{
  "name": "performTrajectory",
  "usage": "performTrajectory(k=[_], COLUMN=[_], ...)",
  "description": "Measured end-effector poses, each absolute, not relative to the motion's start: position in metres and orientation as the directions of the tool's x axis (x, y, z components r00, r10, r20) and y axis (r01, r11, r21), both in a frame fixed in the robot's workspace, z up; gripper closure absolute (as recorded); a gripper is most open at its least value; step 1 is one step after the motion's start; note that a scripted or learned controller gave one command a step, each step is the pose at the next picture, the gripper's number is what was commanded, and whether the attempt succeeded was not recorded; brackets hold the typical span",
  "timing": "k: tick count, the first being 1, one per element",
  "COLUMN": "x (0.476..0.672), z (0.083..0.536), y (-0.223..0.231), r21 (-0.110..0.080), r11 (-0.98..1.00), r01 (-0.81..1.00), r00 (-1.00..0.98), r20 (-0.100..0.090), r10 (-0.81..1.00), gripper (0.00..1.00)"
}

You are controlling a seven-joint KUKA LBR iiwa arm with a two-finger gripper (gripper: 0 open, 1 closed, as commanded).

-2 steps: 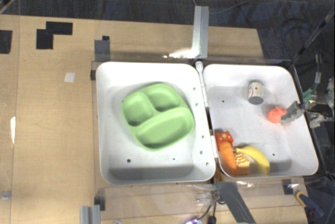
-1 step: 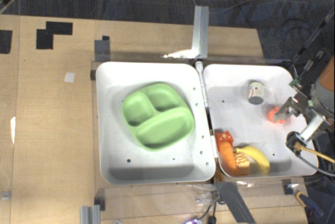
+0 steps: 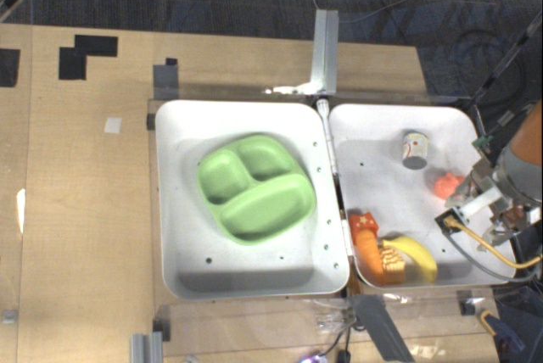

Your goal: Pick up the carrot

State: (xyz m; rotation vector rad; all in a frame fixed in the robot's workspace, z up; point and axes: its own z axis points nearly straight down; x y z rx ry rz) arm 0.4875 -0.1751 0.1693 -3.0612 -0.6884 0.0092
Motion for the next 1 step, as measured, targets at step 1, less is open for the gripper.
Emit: performTrajectory(k=[1], x=[0.4891], z=[0.1401], y=[-0.2021], r21=[-0.004], r11=[-0.978], r01=[0.210], r00=[0.978], r20=[-0.005], r10=[0.210], gripper=[0.00])
